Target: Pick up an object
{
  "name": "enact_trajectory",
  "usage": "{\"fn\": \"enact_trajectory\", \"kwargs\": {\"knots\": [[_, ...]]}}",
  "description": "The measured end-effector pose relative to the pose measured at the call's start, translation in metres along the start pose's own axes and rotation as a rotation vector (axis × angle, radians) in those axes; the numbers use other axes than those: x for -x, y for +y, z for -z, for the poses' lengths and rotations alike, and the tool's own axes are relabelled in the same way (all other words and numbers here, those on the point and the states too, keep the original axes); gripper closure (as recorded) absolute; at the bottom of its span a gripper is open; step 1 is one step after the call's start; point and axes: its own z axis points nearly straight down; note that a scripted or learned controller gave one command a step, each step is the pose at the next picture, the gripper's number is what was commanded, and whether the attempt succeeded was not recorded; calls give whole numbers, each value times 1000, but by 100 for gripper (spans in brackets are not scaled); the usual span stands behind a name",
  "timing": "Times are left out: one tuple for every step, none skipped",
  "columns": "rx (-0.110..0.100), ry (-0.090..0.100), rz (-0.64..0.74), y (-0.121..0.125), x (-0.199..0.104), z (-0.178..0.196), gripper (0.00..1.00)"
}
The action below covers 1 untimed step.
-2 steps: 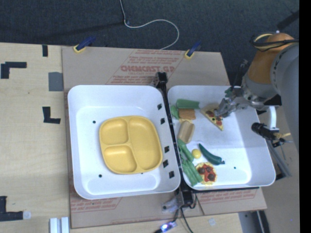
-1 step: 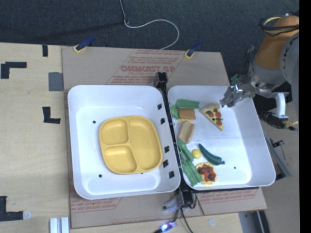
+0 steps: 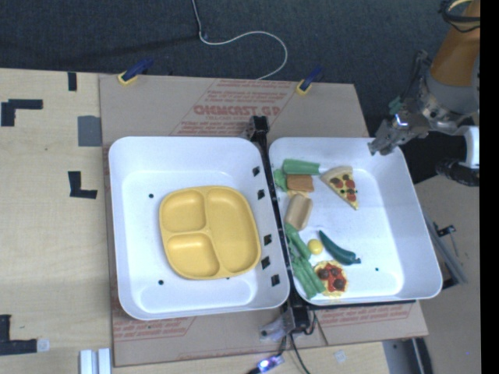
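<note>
Toy food crowds the right bin's (image 3: 405,232) left side: a pizza slice (image 3: 330,277) nearest, then a dark green pepper (image 3: 338,249), a bread roll (image 3: 298,209) and another pizza wedge (image 3: 343,185). Farther back, the gripper (image 3: 383,142) hangs over that bin's far right corner, its grip state impossible to tell. A yellow divided plate (image 3: 209,232) sits in the left bin (image 3: 132,209).

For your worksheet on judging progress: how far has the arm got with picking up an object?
Nothing looks done: the pizza slice and other toy food lie in the right bin. In hand: the gripper sits at that bin's far right corner, holding nothing visible. Left: descend, grasp, lift.
</note>
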Motion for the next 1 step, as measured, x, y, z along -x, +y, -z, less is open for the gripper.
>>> {"fn": "enact_trajectory", "kwargs": {"knots": [[-5,2,0,1,-1,9,100]]}}
